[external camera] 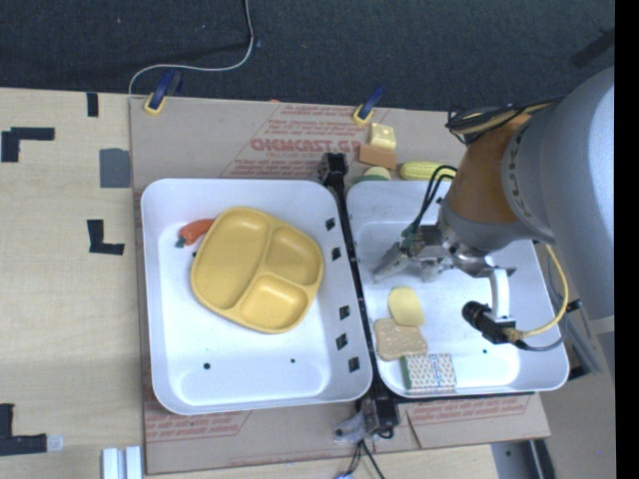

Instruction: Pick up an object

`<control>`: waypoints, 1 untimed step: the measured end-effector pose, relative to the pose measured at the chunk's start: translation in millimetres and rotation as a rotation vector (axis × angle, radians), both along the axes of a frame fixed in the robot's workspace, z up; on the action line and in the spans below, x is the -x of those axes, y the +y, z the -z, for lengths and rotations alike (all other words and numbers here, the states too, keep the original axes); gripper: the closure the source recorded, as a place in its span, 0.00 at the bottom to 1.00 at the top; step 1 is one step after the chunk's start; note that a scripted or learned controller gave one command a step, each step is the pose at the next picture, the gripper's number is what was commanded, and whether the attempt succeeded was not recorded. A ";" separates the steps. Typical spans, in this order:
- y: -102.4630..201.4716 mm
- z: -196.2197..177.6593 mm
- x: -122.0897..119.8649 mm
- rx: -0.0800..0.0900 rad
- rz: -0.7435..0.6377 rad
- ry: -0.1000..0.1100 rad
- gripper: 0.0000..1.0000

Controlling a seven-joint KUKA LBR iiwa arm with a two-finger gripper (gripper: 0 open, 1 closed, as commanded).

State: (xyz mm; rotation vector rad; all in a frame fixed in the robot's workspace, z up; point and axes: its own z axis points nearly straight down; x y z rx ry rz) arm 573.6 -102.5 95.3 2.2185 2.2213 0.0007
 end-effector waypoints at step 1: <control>7.5 10.0 55.7 0.000 0.001 -0.001 0.00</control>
